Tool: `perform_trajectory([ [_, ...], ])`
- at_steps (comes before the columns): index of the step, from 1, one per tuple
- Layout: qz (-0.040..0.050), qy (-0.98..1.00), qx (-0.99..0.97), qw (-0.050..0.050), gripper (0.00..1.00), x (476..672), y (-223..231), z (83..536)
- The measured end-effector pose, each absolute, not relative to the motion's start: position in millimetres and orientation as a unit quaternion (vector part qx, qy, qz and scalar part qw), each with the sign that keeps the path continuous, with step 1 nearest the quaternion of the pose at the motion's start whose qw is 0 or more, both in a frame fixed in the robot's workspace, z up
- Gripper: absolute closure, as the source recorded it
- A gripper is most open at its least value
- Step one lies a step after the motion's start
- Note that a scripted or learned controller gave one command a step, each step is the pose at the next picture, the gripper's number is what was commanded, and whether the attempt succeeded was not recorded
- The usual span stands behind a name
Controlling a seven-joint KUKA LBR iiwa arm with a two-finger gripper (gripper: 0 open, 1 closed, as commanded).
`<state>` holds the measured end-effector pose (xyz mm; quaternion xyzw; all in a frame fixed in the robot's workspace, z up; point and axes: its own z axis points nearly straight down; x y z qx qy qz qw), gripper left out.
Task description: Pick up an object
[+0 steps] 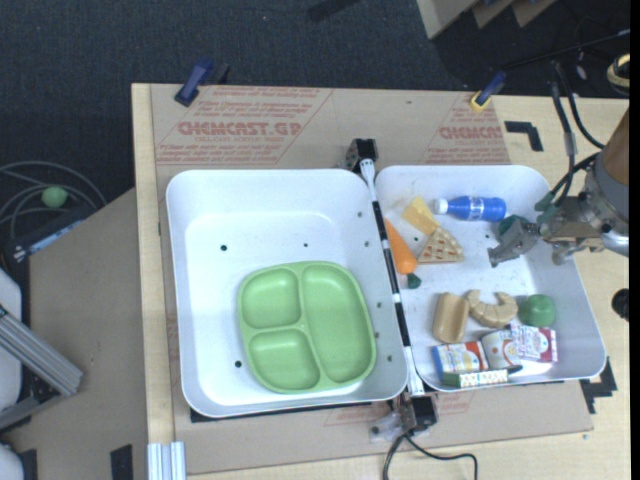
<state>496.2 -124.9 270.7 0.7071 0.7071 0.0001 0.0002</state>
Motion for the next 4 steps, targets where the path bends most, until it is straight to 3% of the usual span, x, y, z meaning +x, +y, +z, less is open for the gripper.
perform_trajectory([
  [1, -0.0006, 0.707, 0.708, -0.001, 0.0, 487.8, -185, 174],
  [2, 0.0019, 0.707, 0.707, 0.003, 0.0, 509.5, -125, 89],
  [3, 0.0021, 0.707, 0.708, 0.004, 0.0, 511.8, -102, 88],
  [4, 0.0028, 0.707, 0.707, 0.004, 0.0, 584.4, -116, 88],
])
